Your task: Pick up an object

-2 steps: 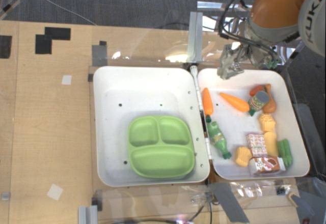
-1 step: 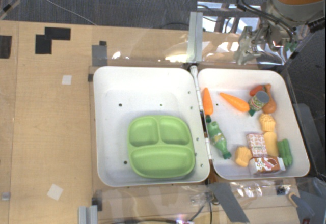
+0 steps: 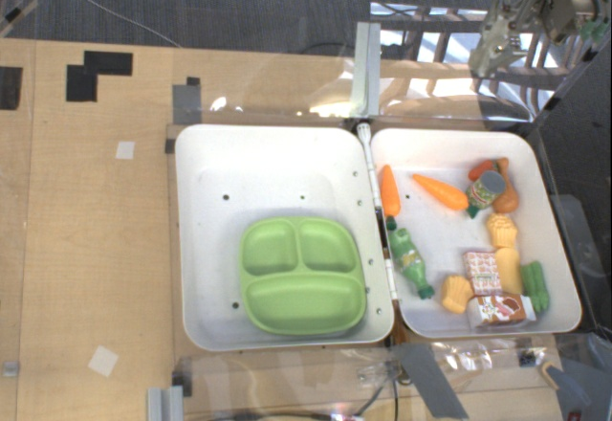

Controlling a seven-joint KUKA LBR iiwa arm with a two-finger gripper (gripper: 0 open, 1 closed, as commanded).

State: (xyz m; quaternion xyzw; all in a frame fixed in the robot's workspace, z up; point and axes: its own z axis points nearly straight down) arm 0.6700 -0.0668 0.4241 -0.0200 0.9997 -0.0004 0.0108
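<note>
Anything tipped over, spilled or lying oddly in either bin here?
Nothing is spilled or damaged. One oddity: a slim orange toy carrot lies right against the divider between the bins, at the right white bin's left wall. The green divided plastic plate sits flat in the left white bin.

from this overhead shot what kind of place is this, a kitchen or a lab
Most likely a robot lab bench, not a kitchen. Two white bins sit side by side on a wooden bench, one holding a green divided plate, the other toy food such as a plastic carrot. The arm's hand hangs above.
</note>
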